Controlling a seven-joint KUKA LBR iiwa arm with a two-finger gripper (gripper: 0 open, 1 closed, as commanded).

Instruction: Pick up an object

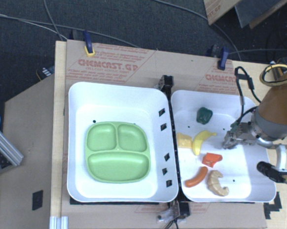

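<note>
The right bin (pixel 243 105) holds several toy foods: a dark green pepper (pixel 204 115), a yellow banana (pixel 200 140), a pale yellow piece (pixel 183 141), a red-orange block (pixel 211 159), an orange sausage (pixel 196 178) and a tan croissant (pixel 218 183). My gripper (pixel 232 139) hangs low over the right bin's middle right, just right of the banana and above the red-orange block. Nothing shows between its tips.
The left bin (pixel 78 131) carries a green divided plate (pixel 118 151). Black cables (pixel 242 89) loop near the arm at the right bin's far edge. Clamps (pixel 89 47) hold the board at the back.
</note>
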